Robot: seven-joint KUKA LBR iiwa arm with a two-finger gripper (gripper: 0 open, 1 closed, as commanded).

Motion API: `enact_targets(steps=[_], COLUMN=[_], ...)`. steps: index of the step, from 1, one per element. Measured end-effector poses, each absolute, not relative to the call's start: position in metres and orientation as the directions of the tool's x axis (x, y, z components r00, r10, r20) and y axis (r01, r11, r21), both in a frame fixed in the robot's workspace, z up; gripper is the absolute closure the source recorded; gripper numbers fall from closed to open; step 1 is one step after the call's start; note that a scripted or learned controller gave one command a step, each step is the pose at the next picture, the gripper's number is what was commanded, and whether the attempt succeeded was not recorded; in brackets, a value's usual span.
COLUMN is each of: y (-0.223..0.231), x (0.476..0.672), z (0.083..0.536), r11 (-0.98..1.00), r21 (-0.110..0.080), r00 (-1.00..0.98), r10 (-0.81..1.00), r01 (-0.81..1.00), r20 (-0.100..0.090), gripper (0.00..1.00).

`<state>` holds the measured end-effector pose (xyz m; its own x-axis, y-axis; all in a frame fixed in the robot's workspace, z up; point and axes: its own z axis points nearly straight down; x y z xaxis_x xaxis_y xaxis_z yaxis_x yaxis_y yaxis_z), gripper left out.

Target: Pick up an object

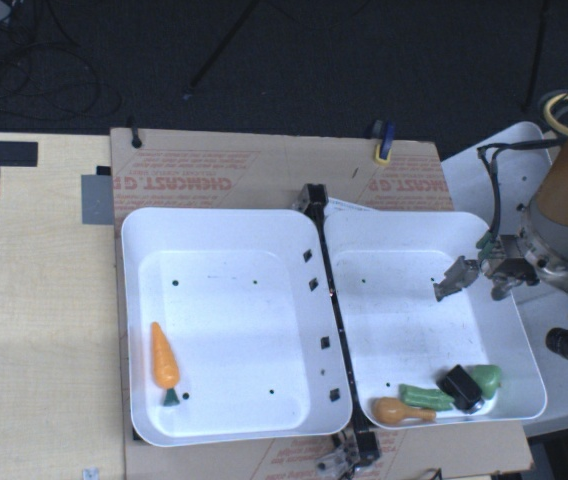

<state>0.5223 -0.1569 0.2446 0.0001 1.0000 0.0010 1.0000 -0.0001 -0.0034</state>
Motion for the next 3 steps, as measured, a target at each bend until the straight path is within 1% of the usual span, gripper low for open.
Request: enact_targets(steps=[1, 2, 3], y=[-0.09, -0.037, -0.039], x=[0.543, 0.569, 0.568], z=[0.449, 0.544, 0.547], r11=[0.006, 0.006, 0.007], r21=[0.017, 0.009, -0.006], r00=[-0.006, -0.006, -0.007], r10=[1.0, 1.0, 1.0], r01=[1.0, 1.0, 1.0], r20=[-0.002, 0.0, -0.001], gripper=[0.0, 0.0, 1.0])
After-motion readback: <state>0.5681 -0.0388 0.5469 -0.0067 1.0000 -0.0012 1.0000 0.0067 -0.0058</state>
